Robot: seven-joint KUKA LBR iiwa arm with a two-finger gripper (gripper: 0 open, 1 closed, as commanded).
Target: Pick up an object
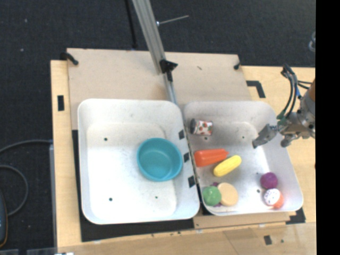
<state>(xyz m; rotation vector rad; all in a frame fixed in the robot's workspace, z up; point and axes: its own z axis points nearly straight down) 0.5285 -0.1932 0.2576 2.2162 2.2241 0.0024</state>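
Observation:
My gripper [275, 136] hangs over the right edge of the right bin [241, 116], open, with nothing between its fingers [262, 137]. Below and left of it lie an orange carrot [211, 156] and a yellow fruit [227, 165], touching each other. A purple ball [269, 180] and a white-and-red piece [272, 197] sit near the bin's front right corner. At the front edge, a green ball [212, 195] rests against a beige disc [229, 194]. A small white-and-red can [202, 127] lies at the bin's back left.
A blue bowl [159, 159] stands in the left bin [106, 121], close to the wall between the bins. A slanted metal pole [151, 31] rises behind the bins. Cables [289, 89] trail above the wrist.

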